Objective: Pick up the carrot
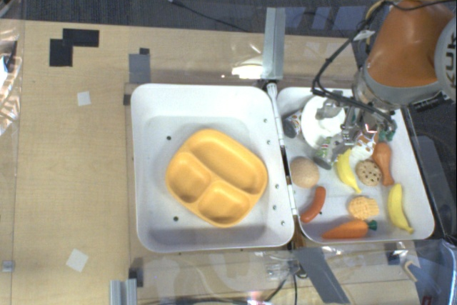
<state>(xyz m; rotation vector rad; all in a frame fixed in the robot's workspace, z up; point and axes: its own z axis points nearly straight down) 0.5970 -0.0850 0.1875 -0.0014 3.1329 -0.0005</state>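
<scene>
The carrot (pixel 346 229), orange with a green stub at its right end, lies flat along the near wall of the right bin (pixel 421 225). My gripper (pixel 340 142) hangs low over the middle of that bin, well behind the carrot and apart from it. It sits above a small yellow banana (pixel 348 169) and a white round object (pixel 318 122). Nothing shows held in it.
Around the carrot lie a red sausage (pixel 313 203), a round waffle (pixel 363 207), a second banana (pixel 397 208), a cookie (pixel 369 173), an orange vegetable (pixel 384 161) and a beige ball (pixel 305 172). A yellow divided plate (pixel 216 176) lies in the left bin (pixel 150 225).
</scene>
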